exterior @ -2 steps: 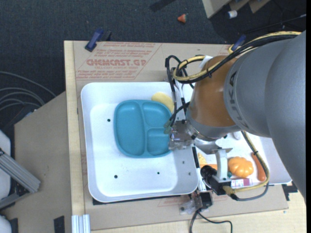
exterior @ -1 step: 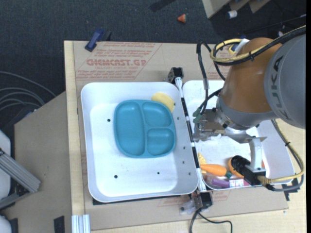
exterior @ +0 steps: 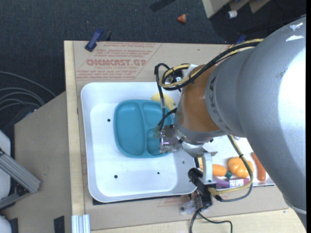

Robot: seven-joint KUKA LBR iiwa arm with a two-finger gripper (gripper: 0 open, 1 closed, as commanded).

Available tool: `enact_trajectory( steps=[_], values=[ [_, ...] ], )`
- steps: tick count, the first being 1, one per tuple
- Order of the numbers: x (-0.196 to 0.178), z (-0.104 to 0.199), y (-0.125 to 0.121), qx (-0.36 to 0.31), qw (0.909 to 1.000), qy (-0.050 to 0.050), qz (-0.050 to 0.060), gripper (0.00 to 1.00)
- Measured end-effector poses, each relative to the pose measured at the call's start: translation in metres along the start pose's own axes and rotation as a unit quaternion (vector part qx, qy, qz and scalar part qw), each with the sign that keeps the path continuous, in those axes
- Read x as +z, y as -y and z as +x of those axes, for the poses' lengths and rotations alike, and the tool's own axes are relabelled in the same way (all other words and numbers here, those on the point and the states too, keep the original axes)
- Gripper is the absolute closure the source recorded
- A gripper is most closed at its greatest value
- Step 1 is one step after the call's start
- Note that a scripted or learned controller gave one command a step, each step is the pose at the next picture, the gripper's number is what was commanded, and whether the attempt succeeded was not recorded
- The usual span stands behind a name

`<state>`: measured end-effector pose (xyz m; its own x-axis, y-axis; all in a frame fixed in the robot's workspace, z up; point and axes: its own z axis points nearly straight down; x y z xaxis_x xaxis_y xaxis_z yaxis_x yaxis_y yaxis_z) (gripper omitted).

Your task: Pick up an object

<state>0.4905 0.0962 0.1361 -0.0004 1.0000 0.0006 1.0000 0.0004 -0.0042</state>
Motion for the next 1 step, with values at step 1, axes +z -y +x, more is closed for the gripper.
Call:
enact_trajectory(
  steps=[1],
  values=[
    [-0.0808,0.0035,0.0118,0.000,1.0000,0.000,-0.002,1.00]
  ],
)
